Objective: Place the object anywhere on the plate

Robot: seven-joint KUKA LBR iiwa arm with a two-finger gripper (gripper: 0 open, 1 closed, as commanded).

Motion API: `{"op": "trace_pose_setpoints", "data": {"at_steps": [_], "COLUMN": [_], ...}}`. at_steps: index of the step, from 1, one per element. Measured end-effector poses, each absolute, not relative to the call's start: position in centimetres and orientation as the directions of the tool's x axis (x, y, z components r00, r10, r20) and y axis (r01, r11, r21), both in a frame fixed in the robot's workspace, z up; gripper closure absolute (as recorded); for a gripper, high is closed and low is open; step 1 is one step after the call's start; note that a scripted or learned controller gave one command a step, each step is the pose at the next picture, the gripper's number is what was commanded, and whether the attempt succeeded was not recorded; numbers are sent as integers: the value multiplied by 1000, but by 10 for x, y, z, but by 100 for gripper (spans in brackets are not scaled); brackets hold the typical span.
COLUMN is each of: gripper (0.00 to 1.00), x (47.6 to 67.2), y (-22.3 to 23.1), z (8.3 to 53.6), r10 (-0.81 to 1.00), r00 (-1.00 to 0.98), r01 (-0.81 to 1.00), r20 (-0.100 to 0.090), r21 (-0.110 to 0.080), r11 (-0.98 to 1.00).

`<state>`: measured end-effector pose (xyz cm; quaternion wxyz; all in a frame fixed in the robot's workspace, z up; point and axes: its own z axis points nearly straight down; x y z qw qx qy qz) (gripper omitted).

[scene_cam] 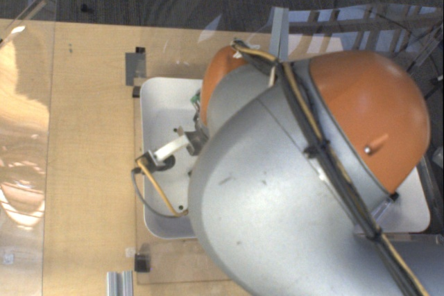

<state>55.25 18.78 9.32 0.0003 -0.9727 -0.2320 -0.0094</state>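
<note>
Camera view: grey arm covers most of both bins

Seen from above at a slant, a pale wooden bench point(83, 149) bears two shallow white bins. The big grey arm point(277, 197), with its orange band point(368, 114), reaches in from the right and lies across nearly all of them. Of the left bin point(156, 107), the left strip of white floor and the rounded rim show. Of the right bin point(418, 215), a white corner shows at lower right. In the left bin, a small green sliver point(196, 99) peeks out at the arm's edge; too little shows to tell what it is. The gripper point(192, 140) hangs over the left bin, mostly hidden under the arm. I cannot tell how wide it stands or whether it has hold of anything. I cannot tell where the object or the plate lies.
</note>
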Motion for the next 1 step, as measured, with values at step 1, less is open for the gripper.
{"op": "trace_pose_setpoints", "data": {"at_steps": [1], "gripper": [100], "x": [548], "y": [236], "z": [261], "r10": [739], "r00": [674], "r01": [739], "r20": [4], "r21": [1], "r11": [-674]}}
